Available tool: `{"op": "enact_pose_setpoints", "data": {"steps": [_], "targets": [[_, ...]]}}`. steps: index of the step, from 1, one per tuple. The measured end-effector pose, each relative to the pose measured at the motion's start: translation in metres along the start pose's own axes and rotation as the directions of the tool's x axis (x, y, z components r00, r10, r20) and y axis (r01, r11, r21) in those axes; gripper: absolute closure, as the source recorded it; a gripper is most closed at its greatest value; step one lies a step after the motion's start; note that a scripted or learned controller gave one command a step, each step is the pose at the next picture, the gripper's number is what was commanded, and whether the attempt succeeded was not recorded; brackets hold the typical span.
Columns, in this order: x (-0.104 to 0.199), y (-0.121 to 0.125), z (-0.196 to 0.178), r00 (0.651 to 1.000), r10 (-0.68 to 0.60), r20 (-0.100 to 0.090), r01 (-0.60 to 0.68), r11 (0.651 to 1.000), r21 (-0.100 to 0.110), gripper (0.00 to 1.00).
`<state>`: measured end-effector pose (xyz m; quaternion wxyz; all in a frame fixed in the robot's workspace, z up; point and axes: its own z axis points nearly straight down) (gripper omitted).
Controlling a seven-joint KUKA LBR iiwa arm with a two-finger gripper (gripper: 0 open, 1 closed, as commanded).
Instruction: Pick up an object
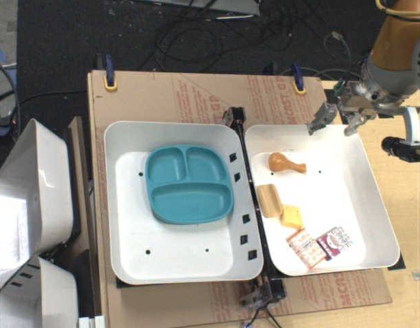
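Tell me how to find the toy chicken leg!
Look in the right white bin, the one without the teal divided plate. Near its top left lies the chicken drumstick. It is orange-brown and club-shaped, unlike the bread slice and yellow cheese wedge below it.

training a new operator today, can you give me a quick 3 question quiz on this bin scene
1. True or false: the teal divided plate lies in the left bin.
2. Which item lies nearest the gripper? A) chicken drumstick B) yellow cheese wedge C) purple-and-white packet
3. Fill in: the gripper's fingers are spread and hold ____.

Key: 1 true. 2 A. 3 nothing; the gripper hangs over the right bin's far edge.
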<state>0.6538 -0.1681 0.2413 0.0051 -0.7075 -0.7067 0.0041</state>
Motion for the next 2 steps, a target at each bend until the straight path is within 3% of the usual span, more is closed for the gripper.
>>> {"op": "enact_pose_setpoints", "data": {"steps": [1,2], "targets": [[0.001,0.002,-0.009,1.000,-0.002,0.002,0.003,1.000,-0.014,0.00],[0.004,0.002,0.034,1.000,-0.002,0.002,0.002,1.000,-0.010,0.00]]}}
